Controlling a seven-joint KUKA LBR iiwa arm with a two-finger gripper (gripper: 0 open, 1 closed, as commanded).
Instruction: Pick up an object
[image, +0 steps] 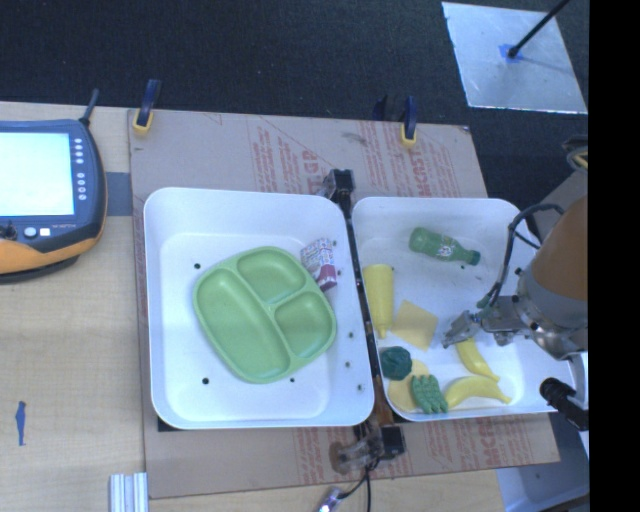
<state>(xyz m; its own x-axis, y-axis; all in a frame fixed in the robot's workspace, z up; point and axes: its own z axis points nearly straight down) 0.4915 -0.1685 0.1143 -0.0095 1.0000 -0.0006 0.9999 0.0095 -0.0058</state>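
Note:
My gripper (472, 316) hangs over the right side of the right bin (440, 210), reaching in from the right. It looks open, with no object between its fingers. A short yellow banana-like piece (472, 357) lies just below it, and a longer yellow banana (478, 391) rests near the bin's front edge. The green bottle (443, 244) lies toward the back. Further left are a yellow cone (379, 291), a pale yellow wedge (415, 323), a dark green round item (396, 361) and a green knobbly toy (430, 394).
The left bin (170, 230) holds a light green divided plate (265, 313) and a small red-and-white packet (320, 262) by its right wall. A tablet-like pendant (45, 190) sits on the bench at far left. Clamps hold the cardboard's back edge.

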